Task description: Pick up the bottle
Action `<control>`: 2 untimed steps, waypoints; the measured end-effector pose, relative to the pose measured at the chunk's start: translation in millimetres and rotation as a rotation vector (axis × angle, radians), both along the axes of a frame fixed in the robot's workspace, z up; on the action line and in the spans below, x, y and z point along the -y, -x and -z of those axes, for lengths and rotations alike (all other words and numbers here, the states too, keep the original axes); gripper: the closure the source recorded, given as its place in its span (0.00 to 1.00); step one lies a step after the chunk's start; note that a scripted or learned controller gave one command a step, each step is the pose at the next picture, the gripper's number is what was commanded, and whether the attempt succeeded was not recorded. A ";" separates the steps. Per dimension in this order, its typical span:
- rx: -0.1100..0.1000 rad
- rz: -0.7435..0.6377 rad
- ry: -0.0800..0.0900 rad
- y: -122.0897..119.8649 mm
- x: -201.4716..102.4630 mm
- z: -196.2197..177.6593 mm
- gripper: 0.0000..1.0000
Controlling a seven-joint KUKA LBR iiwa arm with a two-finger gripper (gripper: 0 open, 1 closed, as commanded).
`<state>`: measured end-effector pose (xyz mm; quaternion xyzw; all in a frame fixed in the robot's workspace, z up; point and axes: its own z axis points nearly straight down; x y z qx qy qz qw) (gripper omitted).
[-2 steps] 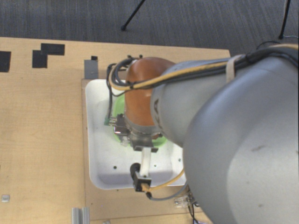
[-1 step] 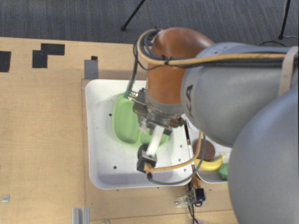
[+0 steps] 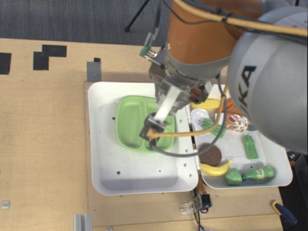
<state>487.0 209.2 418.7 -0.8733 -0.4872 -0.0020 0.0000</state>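
Observation:
A green bottle (image 3: pixel 253 173) with a yellow label lies on its side in the near right corner of the right bin (image 3: pixel 286 171). My gripper (image 3: pixel 195 93) hangs below the orange wrist band over the divide between the two bins, near their far side. It is well up and to the left of the bottle, and the arm's bulk hides much of it. I see nothing held in it.
A green dish (image 3: pixel 134 121) rests in the left bin (image 3: pixel 98 148). The right bin also holds a banana (image 3: pixel 215 169), a brown disc (image 3: pixel 210 154), a small green block (image 3: pixel 250 147), a white cup (image 3: pixel 198 115), an orange-and-white packet (image 3: pixel 237 122) and a yellow item (image 3: pixel 211 103).

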 end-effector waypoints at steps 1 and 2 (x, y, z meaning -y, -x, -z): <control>-0.002 -0.310 0.003 0.3 23.5 92.9 1.00; -0.004 -0.128 0.002 0.4 19.7 96.1 1.00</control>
